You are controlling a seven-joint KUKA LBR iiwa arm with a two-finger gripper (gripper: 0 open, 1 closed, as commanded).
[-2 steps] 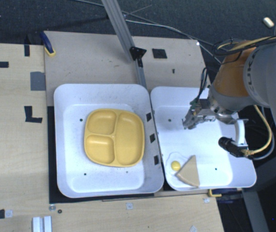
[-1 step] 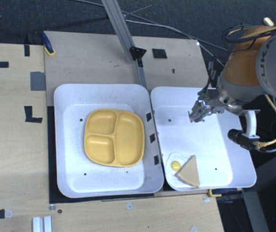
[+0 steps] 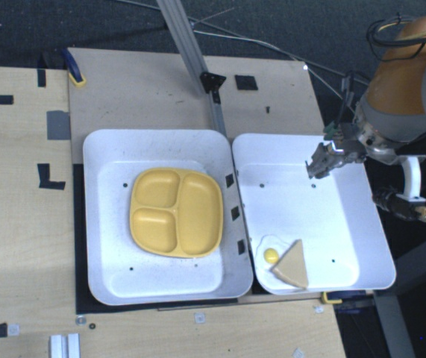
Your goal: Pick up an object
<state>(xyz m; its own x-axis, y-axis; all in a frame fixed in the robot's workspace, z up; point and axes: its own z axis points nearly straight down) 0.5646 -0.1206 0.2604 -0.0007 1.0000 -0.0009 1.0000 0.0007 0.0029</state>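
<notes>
The gripper (image 3: 318, 168) hangs over the right bin's (image 3: 362, 222) far end, well apart from the tan wedge (image 3: 293, 265) and fried egg toy (image 3: 271, 256) (near corner). Finger spread: cannot tell. Approach step; next, travel to the wedge and descend.

Two white bins (image 3: 101, 200), one yellow divided plate (image 3: 176, 212), one fried egg (image 3: 269, 253), one tan wedge (image 3: 292, 265).

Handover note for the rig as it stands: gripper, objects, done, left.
Gripper: over the upper part of the right bin, nothing visibly held; finger state unclear.
Objects: fried egg toy and tan wedge, side by side at the right bin's near left corner. Yellow divided plate sits in the left bin.
Done: no pick yet.
Left: choose an object, descend, grasp, lift.
</notes>
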